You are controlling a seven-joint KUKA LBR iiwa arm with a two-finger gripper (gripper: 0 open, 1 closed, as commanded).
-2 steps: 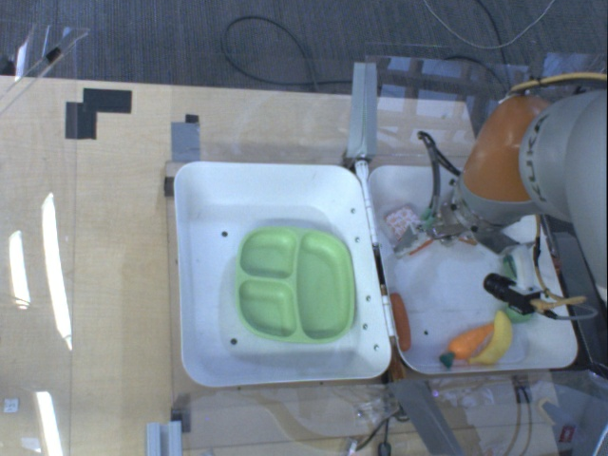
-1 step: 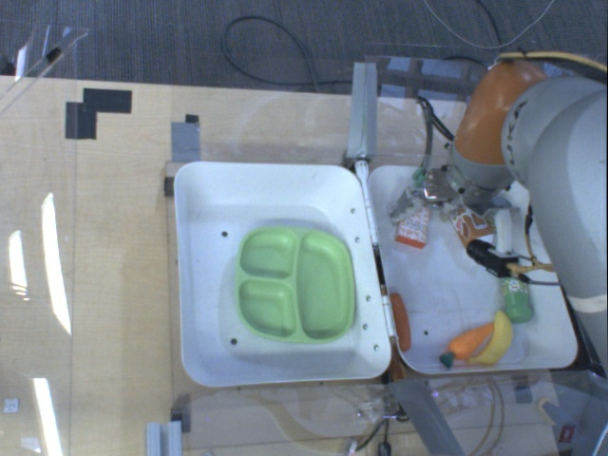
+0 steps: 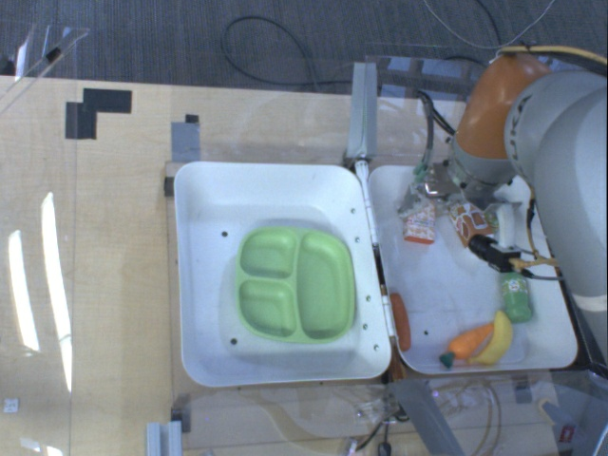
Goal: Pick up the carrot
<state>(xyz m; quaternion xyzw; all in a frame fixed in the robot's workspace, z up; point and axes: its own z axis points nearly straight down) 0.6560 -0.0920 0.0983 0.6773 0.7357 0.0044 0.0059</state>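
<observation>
Gripper [image 3: 432,186] state you cannot tell; it is hovering far from the orange carrot [image 3: 467,343] beside the yellow banana [image 3: 497,340]. You are approaching; descend there next.

Glossy white plastic bins [image 3: 199,255], matt green plastic tray [image 3: 294,285], pale wood bench [image 3: 104,283]

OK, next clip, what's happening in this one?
A grey arm reaches in from the right over the back of the right bin, near a small packet. The carrot lies untouched at that bin's front beside a banana, with a green bottle behind them and a sausage along the left wall. The left bin holds a green divided plate. Nothing has been picked up yet.
</observation>
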